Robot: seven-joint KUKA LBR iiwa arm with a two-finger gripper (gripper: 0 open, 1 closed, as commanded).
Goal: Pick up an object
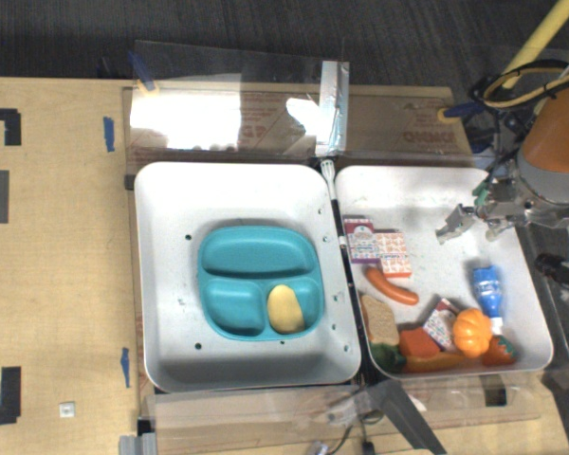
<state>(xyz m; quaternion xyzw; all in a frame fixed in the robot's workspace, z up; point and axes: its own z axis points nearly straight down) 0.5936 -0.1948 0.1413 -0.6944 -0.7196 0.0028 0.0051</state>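
Observation:
My gripper (pixel 472 226) hangs over the upper right part of the right bin (pixel 412 186). Its two fingers stand apart, open, with nothing between them. Below it in that bin lie a blue bottle (pixel 487 290), an orange (pixel 473 332), a red sausage (pixel 391 286), a small pink and white box (pixel 377 245), a slice of bread (pixel 381 320) and a carrot (pixel 446 359). All of these lie apart from the gripper. The grey arm with its orange band (pixel 555 140) reaches in from the right edge.
The left bin (pixel 171 254) holds a teal divided tray (pixel 256 273) with a yellow potato-like item (pixel 284 308) in its lower right compartment. A clear plastic sheet (pixel 237 102) stands behind the bins. Yellow and black cables (pixel 526 69) hang at the upper right.

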